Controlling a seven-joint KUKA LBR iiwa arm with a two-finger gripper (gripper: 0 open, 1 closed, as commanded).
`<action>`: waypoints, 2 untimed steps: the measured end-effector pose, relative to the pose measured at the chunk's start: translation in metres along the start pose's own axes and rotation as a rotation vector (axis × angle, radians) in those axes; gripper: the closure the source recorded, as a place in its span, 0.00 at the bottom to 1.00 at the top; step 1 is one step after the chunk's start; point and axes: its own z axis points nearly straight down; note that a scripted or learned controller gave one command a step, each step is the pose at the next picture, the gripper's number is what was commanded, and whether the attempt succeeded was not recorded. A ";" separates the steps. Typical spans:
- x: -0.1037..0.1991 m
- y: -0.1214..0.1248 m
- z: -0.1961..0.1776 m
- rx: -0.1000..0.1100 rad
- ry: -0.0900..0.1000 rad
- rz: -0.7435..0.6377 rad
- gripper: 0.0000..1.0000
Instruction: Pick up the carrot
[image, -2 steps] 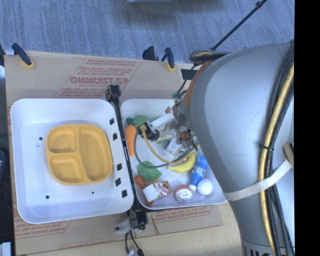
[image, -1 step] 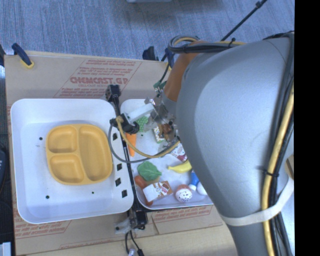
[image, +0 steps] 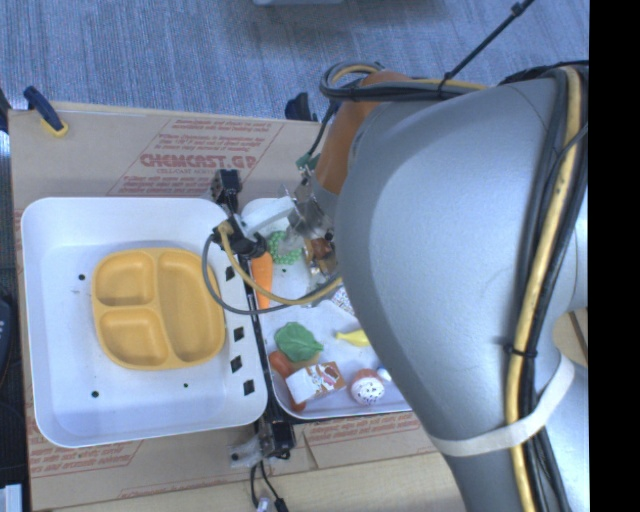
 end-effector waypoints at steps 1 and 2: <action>-0.044 -0.011 0.000 0.001 -0.003 0.000 0.00; -0.032 -0.025 0.000 0.000 0.000 -0.097 0.00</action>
